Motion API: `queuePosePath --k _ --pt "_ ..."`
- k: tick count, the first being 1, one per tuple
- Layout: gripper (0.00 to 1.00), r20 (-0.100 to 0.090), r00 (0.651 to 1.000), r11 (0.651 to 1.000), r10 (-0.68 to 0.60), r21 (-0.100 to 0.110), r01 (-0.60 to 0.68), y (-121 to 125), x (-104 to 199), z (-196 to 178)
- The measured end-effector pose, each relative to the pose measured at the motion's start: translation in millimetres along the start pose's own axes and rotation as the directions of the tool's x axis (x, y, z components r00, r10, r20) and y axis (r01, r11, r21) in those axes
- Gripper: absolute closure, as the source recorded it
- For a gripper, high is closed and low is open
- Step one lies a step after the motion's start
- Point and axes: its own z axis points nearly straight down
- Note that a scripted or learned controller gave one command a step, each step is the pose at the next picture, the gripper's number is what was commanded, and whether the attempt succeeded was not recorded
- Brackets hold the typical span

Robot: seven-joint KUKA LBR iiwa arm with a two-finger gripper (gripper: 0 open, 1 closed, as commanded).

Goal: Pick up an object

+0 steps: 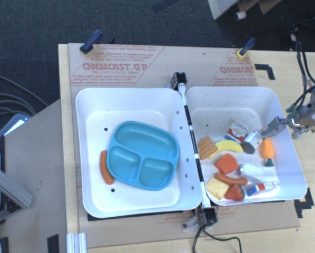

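Camera view, looking down on the bench. The gripper (273, 125) enters from the right and sits over the right part of the right bin (220, 96), slanting down toward the lower left of the picture. Whether it is open or closed cannot be told at this scale, and nothing can be seen held in it.

Just beyond its lower-left tip lies a silver object with a dark end (249, 140), its long axis on the same slant as the gripper; contact between the two cannot be judged. Directly below the gripper is an orange carrot (267, 148), long axis running near to far, apart from the gripper. Left of the silver object lies a yellow banana (228, 145), long axis across the bin, its right end touching or nearly touching the silver object. Above the banana is a small white and red packet (237, 126).

Farther to the lower left of the gripper:
- a tan waffle (207, 147)
- a red-orange block (226, 164)
- a red sausage (232, 179), lying crosswise
- a yellow cheese wedge (216, 187)
- a white tube (263, 186), lying crosswise

Well to the left of the gripper, the left bin (89, 141) holds a blue divided plate (143, 155) and, just beside the plate's left edge, an orange sausage (106, 167) with its long axis near to far.
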Motion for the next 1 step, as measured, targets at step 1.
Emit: queuePosePath --k 1 --pt "0.0 0.0 1.0 1.0 -0.001 0.001 0.001 39.7 39.9 127.3"
